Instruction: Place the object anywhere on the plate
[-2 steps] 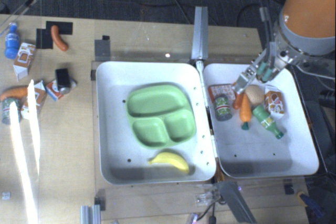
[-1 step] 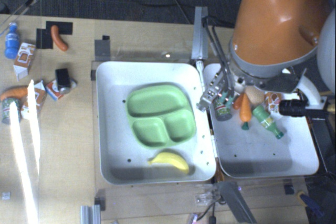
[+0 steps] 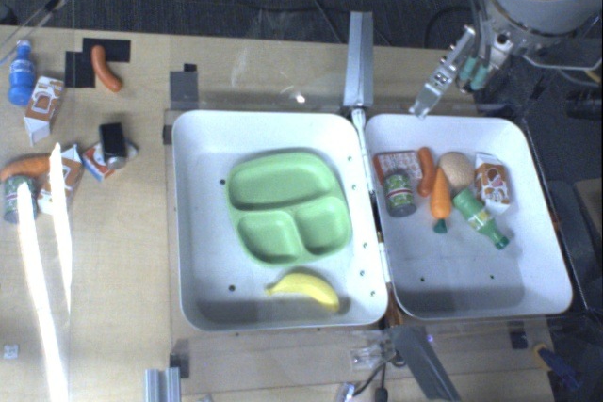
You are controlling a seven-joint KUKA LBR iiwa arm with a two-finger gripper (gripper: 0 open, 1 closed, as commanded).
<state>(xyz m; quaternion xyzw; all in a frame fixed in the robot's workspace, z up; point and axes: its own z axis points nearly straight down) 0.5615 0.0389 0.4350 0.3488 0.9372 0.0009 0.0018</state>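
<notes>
A green plate (image 3: pixel 283 202) with three compartments lies in the left bin (image 3: pixel 193 231). Just in front of the plate, a yellow banana (image 3: pixel 303 289) rests on the bin floor and touches no part of it. My gripper (image 3: pixel 424 104) hangs above the back edge of the right bin (image 3: pixel 528 287), near the divider, with nothing visible in it. In the right bin lie a small can (image 3: pixel 399 188), an orange carrot (image 3: pixel 440 194), a sausage (image 3: pixel 426 167), a tan potato (image 3: pixel 456 169), a green bottle (image 3: pixel 481 219) and a small carton (image 3: pixel 494 184).
A metal post (image 3: pixel 359 61) stands behind the gap between the bins. Loose items lie on the bench at the left, among them a blue bottle (image 3: pixel 21 72), a sausage (image 3: pixel 105 69) and cartons (image 3: pixel 42 104). Cables run behind the bench.
</notes>
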